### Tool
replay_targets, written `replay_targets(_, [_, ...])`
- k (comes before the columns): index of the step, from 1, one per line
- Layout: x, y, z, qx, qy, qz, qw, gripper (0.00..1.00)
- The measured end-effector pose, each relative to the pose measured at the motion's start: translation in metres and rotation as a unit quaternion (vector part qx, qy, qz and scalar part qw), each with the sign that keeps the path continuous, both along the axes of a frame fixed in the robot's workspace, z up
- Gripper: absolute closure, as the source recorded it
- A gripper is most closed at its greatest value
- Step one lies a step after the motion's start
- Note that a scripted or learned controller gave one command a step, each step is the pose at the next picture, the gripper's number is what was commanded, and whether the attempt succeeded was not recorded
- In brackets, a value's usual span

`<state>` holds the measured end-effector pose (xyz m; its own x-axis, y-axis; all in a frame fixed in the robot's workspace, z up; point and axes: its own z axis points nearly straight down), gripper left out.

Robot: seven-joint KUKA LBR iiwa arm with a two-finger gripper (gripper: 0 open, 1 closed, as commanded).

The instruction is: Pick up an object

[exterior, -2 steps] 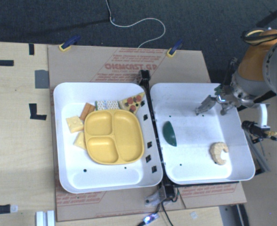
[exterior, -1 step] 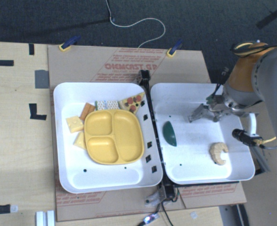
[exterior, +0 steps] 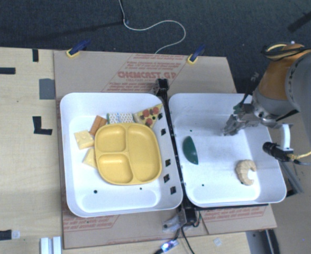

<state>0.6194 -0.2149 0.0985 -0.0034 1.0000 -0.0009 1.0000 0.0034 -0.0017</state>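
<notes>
**Gripper low in the right bin, nothing lifted yet**

The gripper (exterior: 232, 126) hangs low over the upper part of the right bin (exterior: 261, 194), close to or on its white floor. Its tips appear as a small grey cluster, and from this slanted view I cannot tell whether they are apart or together. No object shows between them.

2 candidate objects lie in the same bin as the gripper. The dark green leaf-shaped piece (exterior: 190, 150) rests to the gripper's left and a little toward the near edge, near but clearly apart from it. The tan croissant-like piece (exterior: 245, 171) sits toward the near edge from the gripper, further off, also untouched.

Well to the gripper's left, beyond the divider between the 2 bins, the left bin (exterior: 118, 205) carries a yellow sectioned plate (exterior: 128, 153) with several small food-shaped toys (exterior: 92, 134) tucked around and partly under its far and left sides.

As I judge it, the pick is at the reaching stage: the arm is inside a bin, but everything rests flat on a bin floor. What remains is almost the whole job, namely settling over 1 object, closing on it, and raising it clear. The green piece looks the nearest option.
</notes>
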Motion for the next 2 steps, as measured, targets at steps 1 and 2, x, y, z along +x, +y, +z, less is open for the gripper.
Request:
replay_targets(1, [0.004,-0.008,0.048,0.0005,-0.001,-0.001,1.0,1.0])
replay_targets(2, [0.003,-0.003,0.111,0.0001,-0.003,-0.001,1.0,1.0])
